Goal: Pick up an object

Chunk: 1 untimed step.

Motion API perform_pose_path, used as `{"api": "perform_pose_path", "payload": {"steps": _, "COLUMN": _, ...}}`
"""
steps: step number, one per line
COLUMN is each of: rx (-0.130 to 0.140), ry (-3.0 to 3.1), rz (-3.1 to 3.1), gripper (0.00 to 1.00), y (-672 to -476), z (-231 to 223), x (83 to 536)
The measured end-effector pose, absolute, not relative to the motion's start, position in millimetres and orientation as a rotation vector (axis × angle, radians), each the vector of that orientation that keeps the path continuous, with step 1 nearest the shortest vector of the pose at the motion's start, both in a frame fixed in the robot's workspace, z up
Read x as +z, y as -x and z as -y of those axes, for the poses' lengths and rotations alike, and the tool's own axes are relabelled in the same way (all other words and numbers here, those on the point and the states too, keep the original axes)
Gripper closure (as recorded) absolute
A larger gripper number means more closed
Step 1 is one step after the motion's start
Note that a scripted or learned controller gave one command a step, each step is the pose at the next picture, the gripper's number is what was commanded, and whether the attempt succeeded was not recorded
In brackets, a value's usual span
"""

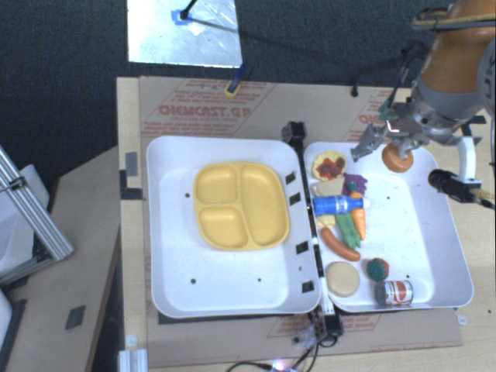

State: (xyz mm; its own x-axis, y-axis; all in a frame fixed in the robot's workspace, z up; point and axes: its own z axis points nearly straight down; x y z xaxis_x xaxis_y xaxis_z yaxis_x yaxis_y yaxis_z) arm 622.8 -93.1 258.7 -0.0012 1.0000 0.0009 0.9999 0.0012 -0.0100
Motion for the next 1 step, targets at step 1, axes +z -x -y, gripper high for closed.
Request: {"api": "perform_pose_path", "payload": {"steps": 1, "rx": -0.001, "ry": 2.219, "rz": 2.226, "gripper": 0.0, "y": -624.7, "z": 93.0, "x": 265.6}}
